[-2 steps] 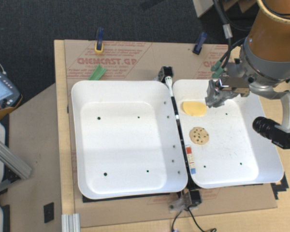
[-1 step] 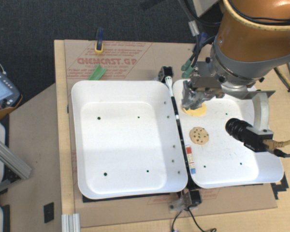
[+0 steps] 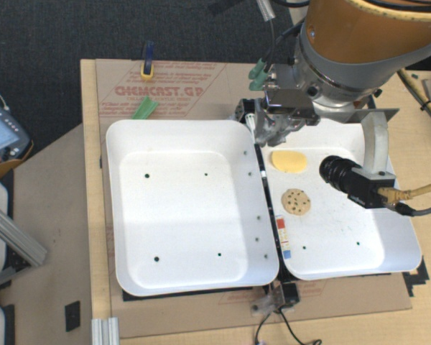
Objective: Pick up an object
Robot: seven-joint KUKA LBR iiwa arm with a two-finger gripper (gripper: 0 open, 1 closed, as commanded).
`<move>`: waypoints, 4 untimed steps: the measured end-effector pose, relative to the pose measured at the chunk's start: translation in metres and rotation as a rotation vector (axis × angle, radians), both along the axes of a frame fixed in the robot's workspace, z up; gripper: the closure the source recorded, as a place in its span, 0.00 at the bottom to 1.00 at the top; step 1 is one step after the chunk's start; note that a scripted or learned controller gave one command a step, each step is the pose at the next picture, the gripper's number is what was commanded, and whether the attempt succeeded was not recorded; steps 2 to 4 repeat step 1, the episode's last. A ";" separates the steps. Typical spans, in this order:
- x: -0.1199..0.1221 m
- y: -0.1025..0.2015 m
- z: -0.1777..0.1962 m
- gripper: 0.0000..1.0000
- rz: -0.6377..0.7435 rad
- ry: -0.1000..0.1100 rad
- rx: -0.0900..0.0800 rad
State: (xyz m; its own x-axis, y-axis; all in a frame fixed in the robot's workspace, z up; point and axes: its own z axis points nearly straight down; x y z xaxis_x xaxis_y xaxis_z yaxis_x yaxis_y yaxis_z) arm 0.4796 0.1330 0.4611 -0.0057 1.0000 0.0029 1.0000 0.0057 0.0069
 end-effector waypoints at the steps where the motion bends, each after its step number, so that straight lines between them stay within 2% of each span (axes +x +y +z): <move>1: 0.000 0.030 0.017 1.00 -0.001 0.002 -0.001; 4: 0.000 0.030 0.017 1.00 -0.001 0.002 -0.001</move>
